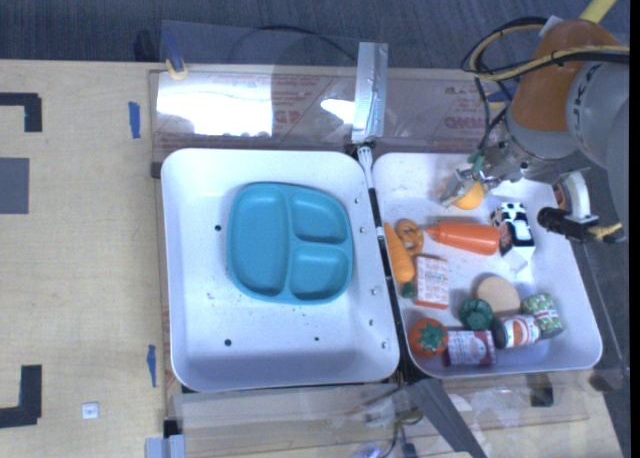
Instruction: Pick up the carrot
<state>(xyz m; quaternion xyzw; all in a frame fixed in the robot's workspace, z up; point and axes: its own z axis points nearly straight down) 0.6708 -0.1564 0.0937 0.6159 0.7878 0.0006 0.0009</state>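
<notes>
The pincer [478, 174] sits at the far end of the right bin [585, 341], low over a small yellow piece [467, 196], with the grey arm [590, 116] and its orange band above it; whether it is apart or together cannot be told from this angle, and nothing can be seen clamped in it. The carrot [463, 237] lies on the bin floor nearer the camera than the pincer and just to its left, a tapered orange piece lying crosswise, its thick end toward a black-and-white toy [514, 222] that sits below and to the right of the pincer. A second, more yellowish orange piece [402, 258] lies further left against the bin wall, with a small box [432, 281] beside it. Further out from the pincer a tomato [429, 337], a can [468, 348] and a tan round piece [498, 295] crowd the near end. The left bin [190, 276], well off to the pincer's left, holds a blue divided plate [290, 242]. By my reading the step in hand is the approach, with the carrot not yet reached. The next move calls for shifting toward the camera until centred above the carrot's middle, turning to span its narrow width, then descending without nudging the toy or box.
</notes>
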